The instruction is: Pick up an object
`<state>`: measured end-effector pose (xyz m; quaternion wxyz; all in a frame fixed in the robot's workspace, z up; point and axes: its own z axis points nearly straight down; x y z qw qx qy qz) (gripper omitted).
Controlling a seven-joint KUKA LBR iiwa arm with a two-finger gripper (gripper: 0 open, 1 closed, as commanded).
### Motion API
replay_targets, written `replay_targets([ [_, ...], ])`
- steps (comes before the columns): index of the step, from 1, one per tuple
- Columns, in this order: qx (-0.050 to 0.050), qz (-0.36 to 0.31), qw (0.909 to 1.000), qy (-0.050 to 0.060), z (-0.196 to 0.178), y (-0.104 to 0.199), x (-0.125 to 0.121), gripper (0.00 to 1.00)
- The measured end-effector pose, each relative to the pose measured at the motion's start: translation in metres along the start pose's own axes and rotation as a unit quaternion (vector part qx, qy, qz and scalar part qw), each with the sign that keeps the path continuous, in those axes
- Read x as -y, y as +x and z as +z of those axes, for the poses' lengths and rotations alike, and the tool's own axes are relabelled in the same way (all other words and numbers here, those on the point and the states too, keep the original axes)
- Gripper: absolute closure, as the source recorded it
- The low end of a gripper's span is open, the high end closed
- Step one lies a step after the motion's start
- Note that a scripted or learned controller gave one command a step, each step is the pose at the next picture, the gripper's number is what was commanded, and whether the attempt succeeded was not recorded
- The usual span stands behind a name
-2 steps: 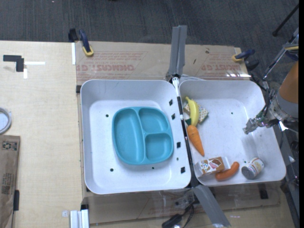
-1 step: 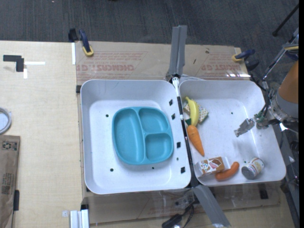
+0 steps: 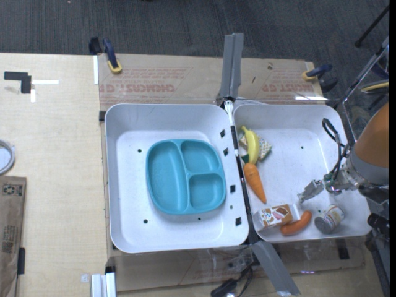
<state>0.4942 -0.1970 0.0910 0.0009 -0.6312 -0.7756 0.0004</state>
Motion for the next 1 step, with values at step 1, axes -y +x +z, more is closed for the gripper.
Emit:
replay_targets([
  [1, -0.004, 0.121, 0.9926, -0.002, -0.0007, -0.0095, 0.0162, 0.00],
])
